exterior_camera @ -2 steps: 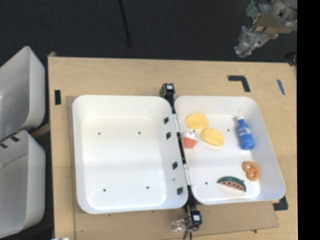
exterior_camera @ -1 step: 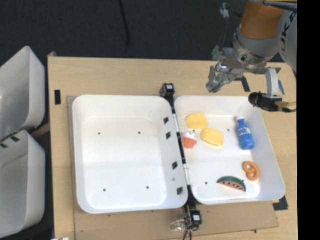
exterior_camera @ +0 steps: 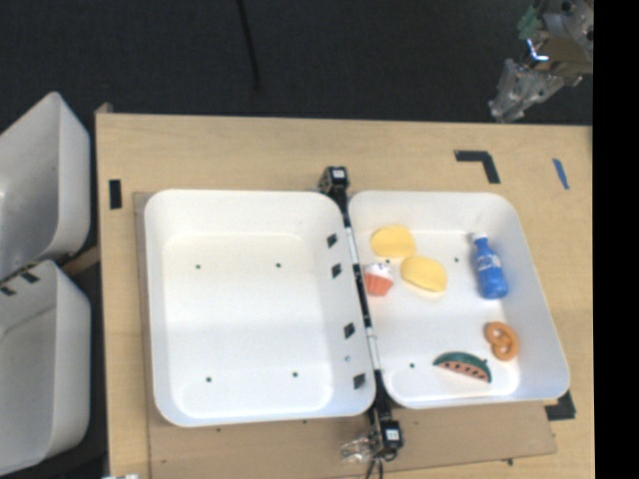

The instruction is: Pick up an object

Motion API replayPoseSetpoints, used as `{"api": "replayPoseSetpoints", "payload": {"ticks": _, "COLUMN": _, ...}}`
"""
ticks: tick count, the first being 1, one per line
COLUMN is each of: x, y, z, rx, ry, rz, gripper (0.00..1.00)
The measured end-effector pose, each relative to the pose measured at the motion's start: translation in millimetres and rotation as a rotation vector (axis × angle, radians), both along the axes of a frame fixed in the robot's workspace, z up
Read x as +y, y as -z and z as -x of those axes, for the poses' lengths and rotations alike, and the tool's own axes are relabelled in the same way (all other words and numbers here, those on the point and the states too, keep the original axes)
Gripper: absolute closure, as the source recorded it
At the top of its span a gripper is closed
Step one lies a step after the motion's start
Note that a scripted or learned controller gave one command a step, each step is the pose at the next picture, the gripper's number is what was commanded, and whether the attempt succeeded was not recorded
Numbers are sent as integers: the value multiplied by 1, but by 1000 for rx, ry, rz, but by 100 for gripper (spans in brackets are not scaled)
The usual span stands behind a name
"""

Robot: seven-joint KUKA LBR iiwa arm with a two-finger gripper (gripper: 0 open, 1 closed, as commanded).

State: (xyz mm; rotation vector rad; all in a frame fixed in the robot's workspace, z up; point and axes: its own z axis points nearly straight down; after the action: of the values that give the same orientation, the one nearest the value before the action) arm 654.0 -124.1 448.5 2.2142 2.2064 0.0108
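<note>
While the hand (exterior_camera: pixel 521 86) sits at the 1 o'clock corner of the view, above the dark floor and beyond the far edge of the counter (exterior_camera: pixel 240 153), it is well apart from both bins. Whether it is apart or together: cannot tell at this size and blur; nothing shows between its tips.

Left bin (exterior_camera: pixel 170 218): white, shallow, bare floor with small dark dots.

Right bin (exterior_camera: pixel 519 218) touches the left one along the centre seam and carries all the objects:
- two yellow rounded pieces, one (exterior_camera: pixel 392 240) at 11 o'clock of the bin, the other (exterior_camera: pixel 424 273) just beside it toward 4 o'clock, near centre;
- small orange-and-white piece (exterior_camera: pixel 377 280) at 9 o'clock, just beside the seam;
- blue bottle (exterior_camera: pixel 488 267) at 2 o'clock, lying flat, white cap toward 12;
- brown pretzel (exterior_camera: pixel 501 340) at 4 o'clock;
- watermelon slice (exterior_camera: pixel 463 367) at 6 o'clock, near the pretzel, not touching.

Black clips (exterior_camera: pixel 333 179) sit at both ends of the seam. Black and blue tape marks (exterior_camera: pixel 479 163) lie on the counter at 1 o'clock.
</note>
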Motion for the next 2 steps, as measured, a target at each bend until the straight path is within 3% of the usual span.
{"api": "replayPoseSetpoints", "payload": {"ticks": 1, "x": -4, "y": -36, "z": -36, "rx": 8, "ry": -6, "rz": -1, "gripper": 100}}
{"api": "replayPoseSetpoints", "payload": {"ticks": 2, "x": 19, "y": 101, "z": -23, "rx": 26, "ry": -8, "rz": -7, "gripper": 100}}
